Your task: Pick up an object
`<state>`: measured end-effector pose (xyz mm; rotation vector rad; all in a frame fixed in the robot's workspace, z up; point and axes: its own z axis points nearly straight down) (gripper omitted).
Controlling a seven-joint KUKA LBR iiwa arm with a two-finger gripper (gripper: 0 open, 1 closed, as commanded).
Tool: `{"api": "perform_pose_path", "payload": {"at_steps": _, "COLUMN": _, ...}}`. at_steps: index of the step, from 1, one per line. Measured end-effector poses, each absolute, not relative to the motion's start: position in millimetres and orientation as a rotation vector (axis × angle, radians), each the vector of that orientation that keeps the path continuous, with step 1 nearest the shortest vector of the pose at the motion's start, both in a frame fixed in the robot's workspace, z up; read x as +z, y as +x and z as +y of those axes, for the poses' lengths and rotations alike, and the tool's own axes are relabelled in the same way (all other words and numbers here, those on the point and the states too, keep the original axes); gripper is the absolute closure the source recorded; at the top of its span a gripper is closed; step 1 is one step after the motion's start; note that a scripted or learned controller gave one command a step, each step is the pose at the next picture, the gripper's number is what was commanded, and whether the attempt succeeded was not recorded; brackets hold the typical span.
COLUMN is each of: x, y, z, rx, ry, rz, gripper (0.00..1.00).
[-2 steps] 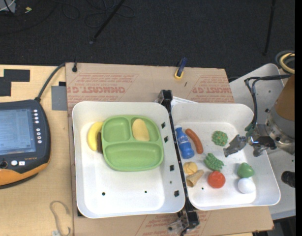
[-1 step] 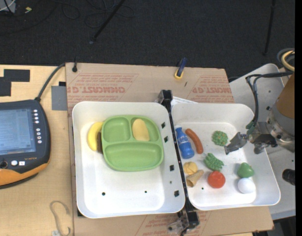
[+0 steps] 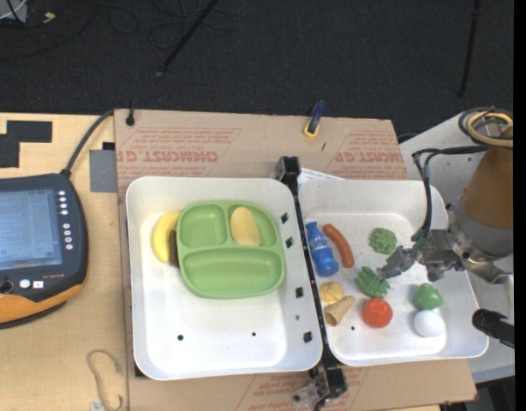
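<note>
**Arm reached low into the right bin, end effector beside the green leafy toy**

The arm (image 3: 490,204) is seen entering from the right of the right bin (image 3: 366,197), with its orange band above the wrist and the wrist bent down over the bin's right half. The end effector (image 3: 393,266) is pointed leftward and downward, its tip placed just beside the green leafy vegetable toy (image 3: 371,281). Whether its fingers are spread or closed cannot be told, and nothing is clearly seen between them.

All other objects are placed relative to that leafy toy. A broccoli floret (image 3: 383,240) lies just above it. A red sausage (image 3: 338,244) and a blue bottle (image 3: 319,249) lie to its upper left, the bottle near the bin's left wall. A yellowish pastry piece (image 3: 335,302) lies to its lower left. A red tomato (image 3: 377,312) lies just below it. A green pepper (image 3: 427,296) and a white egg (image 3: 429,323) lie to its right, under the wrist.

Well to its left, in the left bin (image 3: 212,349), a green divided plate (image 3: 229,251) is seen holding a pale yellow food piece (image 3: 244,225), with a banana (image 3: 164,236) touching the plate's left edge.
</note>
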<state>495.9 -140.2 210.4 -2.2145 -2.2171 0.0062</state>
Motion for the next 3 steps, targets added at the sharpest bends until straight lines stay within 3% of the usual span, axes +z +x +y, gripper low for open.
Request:
{"api": "perform_pose_path", "payload": {"at_steps": 2, "x": 107, "y": 492.4, "z": -130, "rx": 0.006, "ry": -2.215, "rz": -2.216, "gripper": 0.00}}
{"api": "perform_pose_path", "payload": {"at_steps": 3, "x": 87, "y": 492.5, "z": -128, "rx": 0.002, "ry": -2.219, "rz": -2.219, "gripper": 0.00}}
